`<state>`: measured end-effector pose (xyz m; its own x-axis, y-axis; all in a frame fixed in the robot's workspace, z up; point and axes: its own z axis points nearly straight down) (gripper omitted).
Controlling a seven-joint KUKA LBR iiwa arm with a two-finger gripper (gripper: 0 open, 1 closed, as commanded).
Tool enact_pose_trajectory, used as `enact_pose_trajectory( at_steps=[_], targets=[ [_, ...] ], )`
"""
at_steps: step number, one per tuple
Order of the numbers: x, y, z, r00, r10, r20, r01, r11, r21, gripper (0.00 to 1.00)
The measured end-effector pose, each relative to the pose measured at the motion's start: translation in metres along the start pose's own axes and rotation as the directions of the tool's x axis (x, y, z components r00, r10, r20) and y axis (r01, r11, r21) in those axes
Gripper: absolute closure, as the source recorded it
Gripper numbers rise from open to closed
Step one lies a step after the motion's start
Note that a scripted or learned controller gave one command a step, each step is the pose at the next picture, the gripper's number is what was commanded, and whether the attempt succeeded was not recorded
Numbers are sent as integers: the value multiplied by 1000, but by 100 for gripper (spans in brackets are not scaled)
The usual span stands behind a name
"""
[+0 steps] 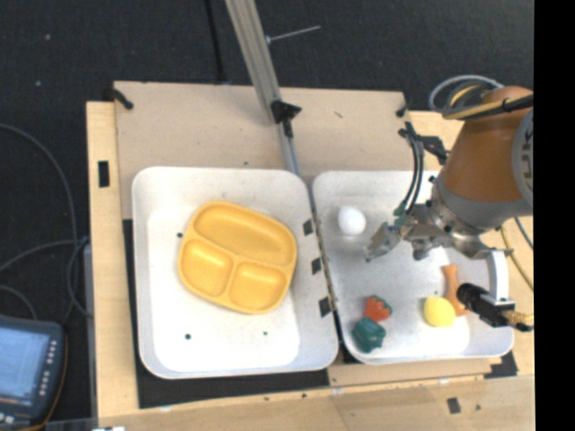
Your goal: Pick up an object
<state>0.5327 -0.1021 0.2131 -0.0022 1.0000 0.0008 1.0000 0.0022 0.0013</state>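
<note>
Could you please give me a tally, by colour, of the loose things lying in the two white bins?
Yellow: 2, the yellow three-compartment plastic tray in the left bin and the small round yellow object in the right bin.
White: 1, the white ball.
Red-orange: 1, the small red-orange object.
Teal green: 1, the teal green lump.
Orange: 1, the slim orange piece, partly hidden.
Total: 6

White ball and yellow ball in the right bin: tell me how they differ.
The white ball sits near the right bin's upper left, close to the divider; the yellow ball lies lower and farther right. The white ball stands alone, while the yellow ball has an orange piece right beside it. They differ in colour. Both are small, round and resting on the bin floor.
</note>
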Motion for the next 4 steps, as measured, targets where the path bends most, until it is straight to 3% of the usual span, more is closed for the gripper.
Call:
enact_pose_trajectory(
  at_steps=[1, 3, 4],
  targets=[
    [0, 0, 0, 1000, 3, 0, -3, 1000, -1, 0],
    [1, -9, 113, 1000, 3, 2, -3, 1000, 6, 0],
    [0, -6, 99, 1000, 9, 0, -9, 1000, -3, 100]
  ],
)
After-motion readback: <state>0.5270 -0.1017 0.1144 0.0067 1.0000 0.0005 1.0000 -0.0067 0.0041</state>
